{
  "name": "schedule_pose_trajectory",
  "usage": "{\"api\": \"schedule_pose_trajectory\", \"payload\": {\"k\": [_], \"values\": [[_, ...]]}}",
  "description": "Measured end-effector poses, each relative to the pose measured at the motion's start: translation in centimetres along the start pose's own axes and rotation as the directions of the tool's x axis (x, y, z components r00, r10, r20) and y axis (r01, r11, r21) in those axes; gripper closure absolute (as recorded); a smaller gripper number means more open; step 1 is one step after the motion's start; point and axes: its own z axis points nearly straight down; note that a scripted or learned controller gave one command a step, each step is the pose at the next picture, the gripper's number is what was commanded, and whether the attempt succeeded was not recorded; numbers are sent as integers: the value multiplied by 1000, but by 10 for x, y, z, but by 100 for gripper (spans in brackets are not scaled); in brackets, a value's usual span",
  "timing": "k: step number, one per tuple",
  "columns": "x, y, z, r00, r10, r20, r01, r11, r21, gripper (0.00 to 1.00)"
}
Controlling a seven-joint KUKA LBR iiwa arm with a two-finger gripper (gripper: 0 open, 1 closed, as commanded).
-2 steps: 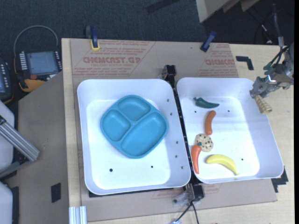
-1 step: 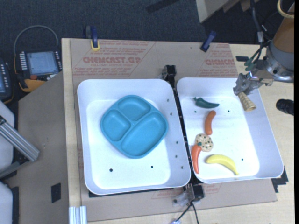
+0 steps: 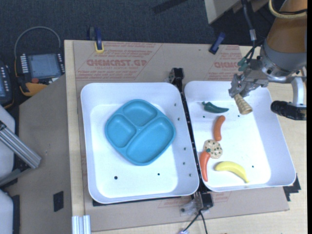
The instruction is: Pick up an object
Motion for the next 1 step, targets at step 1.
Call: {"api": "schedule_pose_trajectory", "payload": {"k": [1], "values": [[58, -5, 2, 1000, -1, -1, 1, 1000, 2, 100]]}}
